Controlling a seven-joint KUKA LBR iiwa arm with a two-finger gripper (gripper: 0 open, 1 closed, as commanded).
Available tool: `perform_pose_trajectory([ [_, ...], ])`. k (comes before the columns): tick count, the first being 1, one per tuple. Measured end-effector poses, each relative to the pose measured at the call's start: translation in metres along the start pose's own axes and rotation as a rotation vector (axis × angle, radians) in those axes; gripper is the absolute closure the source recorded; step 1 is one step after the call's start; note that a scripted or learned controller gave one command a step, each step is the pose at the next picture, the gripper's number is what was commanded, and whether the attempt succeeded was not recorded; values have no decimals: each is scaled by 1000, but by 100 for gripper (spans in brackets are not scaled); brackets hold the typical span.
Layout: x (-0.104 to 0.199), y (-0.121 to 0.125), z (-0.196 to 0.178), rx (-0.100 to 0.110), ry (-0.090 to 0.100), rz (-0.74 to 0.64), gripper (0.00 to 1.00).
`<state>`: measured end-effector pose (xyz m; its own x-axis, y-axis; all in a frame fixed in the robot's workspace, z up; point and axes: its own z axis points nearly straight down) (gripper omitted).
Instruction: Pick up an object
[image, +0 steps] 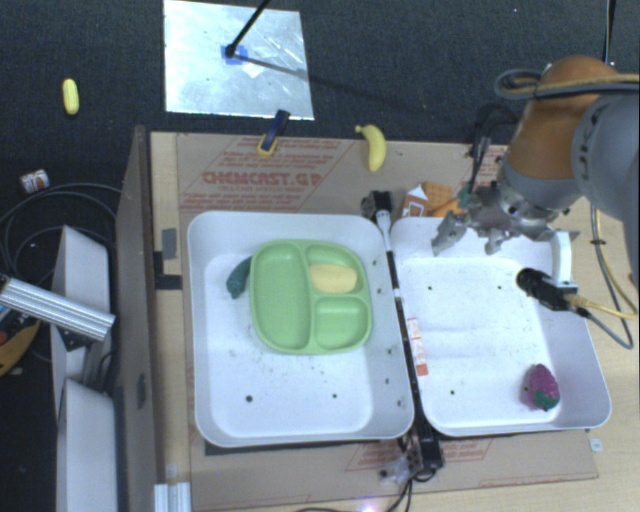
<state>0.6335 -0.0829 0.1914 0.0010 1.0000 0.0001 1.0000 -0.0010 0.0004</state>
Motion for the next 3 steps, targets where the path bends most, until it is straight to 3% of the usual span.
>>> perform_pose_trajectory([
  [1,-38,-33,13,1,-3,2,0],
  [2,-119,-61,64,5,-4,6,0],
  [3,-117,5,7,-12,-4,-8,0],
])
